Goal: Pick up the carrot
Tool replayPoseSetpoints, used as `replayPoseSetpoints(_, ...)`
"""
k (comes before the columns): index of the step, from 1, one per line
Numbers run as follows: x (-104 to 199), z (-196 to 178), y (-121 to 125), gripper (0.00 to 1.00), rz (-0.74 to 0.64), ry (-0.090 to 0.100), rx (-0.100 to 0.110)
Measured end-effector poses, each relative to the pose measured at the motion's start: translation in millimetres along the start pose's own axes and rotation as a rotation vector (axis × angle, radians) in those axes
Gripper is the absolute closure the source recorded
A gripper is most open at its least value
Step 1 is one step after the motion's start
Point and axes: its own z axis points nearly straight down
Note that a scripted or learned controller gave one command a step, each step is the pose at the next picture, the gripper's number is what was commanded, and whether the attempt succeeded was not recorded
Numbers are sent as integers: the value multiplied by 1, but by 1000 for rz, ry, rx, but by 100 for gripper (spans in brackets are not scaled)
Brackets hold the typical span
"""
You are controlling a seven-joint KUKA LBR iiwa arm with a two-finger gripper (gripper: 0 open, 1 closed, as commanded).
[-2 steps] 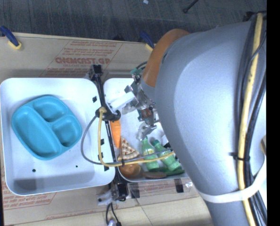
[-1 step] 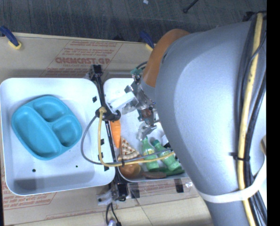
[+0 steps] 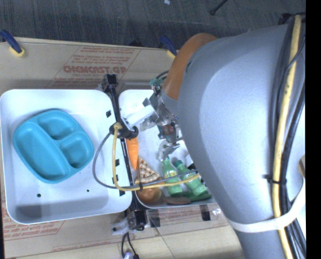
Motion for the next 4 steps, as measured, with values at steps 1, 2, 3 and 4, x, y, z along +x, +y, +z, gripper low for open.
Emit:
replayPoseSetpoints(1,0,0,0,0,0,0,0)
replayPoseSetpoints(2,0,0,0,0,0,0,0)
replayPoseSetpoints(3,0,0,0,0,0,0,0)
replayPoseSetpoints(4,-23,1,-16,0,80,-6,-2)
